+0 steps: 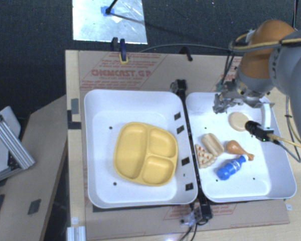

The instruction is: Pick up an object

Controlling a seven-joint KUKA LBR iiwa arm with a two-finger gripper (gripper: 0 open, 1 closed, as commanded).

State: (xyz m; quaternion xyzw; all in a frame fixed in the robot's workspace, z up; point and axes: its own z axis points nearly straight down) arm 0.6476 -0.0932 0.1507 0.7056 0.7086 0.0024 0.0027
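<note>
Pick not yet made, as far as this view shows. All candidate objects lie loose on the floor of the right bin (278,185): a pale round cookie-like disc (239,120), a hot-dog toy (212,144), a pizza-slice toy (204,156), a drumstick toy (238,148) and a small blue bottle (230,168). The left bin (98,134) carries a yellow divided plate (144,153). What is left: descent, closure, lift.

Arm pose: reaches in from the right, orange band above the wrist, tool (224,104) over the back-left part of the right bin, near the disc but apart from it. Nothing visible in the tool; whether it is wide or narrow, cannot tell from this angle.
</note>
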